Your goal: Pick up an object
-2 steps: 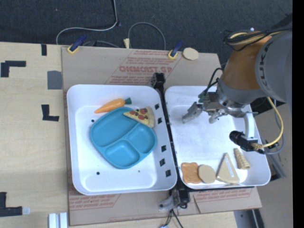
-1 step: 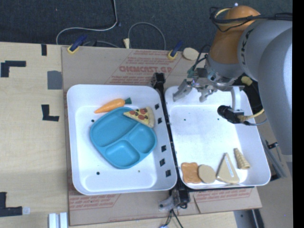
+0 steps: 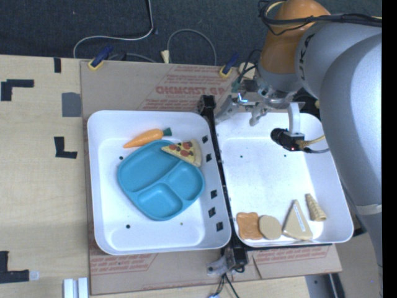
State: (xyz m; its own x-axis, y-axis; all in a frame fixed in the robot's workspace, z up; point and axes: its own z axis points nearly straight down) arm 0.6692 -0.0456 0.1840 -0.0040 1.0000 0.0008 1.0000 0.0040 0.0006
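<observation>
Bench: two white bins, left bin [image 3: 99, 166] and right bin [image 3: 279, 166].

Lower right: we list toast [image 3: 247, 225], cookie [image 3: 270, 227], wedge [image 3: 298, 223], cone [image 3: 316, 208].

Upper right: gripper [image 3: 257, 107], finger state untellable.

We advise descending centred over one isolated item.

A KUKA arm [image 3: 353, 92] built of smooth, rounded light-grey shells, its biggest segment a broad, curved casing. An orange band [image 3: 291, 33], glossy and dome-shaped, caps the section above the wrist. Thin black cables [image 3: 322, 17] loop across the orange dome and the grey shell. Below the band sits a cluster of metal and dark fittings [image 3: 263, 98] with fine wires. A white bracket [image 3: 295, 124] carries a small black module [image 3: 283, 138] showing a red light, with a yellowish lead trailing from it.
</observation>
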